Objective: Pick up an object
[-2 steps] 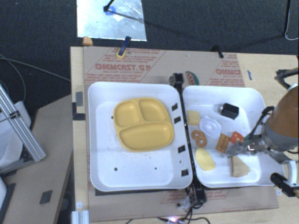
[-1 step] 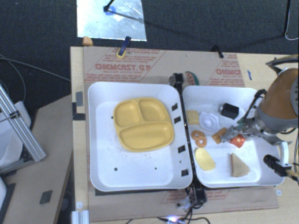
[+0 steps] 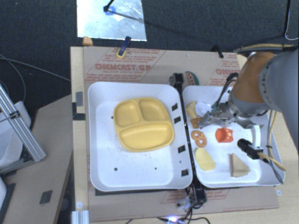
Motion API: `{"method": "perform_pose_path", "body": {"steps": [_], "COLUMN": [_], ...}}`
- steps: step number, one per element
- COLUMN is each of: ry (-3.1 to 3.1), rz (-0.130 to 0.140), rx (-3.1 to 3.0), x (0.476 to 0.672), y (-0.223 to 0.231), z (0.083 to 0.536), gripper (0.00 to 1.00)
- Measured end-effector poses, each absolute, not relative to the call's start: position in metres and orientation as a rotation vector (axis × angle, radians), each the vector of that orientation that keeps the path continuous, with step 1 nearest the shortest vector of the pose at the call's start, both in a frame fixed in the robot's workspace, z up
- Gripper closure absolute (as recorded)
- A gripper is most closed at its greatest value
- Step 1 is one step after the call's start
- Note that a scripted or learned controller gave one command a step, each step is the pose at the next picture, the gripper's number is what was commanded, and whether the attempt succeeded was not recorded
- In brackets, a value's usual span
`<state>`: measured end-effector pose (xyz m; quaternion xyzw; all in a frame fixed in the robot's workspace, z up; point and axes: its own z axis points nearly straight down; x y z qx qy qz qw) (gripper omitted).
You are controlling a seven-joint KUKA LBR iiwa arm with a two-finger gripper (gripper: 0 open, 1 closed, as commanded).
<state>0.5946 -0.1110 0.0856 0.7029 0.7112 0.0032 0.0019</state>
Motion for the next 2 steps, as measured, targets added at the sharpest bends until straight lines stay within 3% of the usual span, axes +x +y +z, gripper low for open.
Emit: {"method": "perform_pose_path", "body": {"steps": [1,2], "ry": [2.23,2.234], "rz": [0.018,0.011], "rx": [2.201,2.208], "x": [0.621,0.562], "y": [-0.034,0.032], "z": [0.192,0.254], "gripper": [0.0,0.0]}}
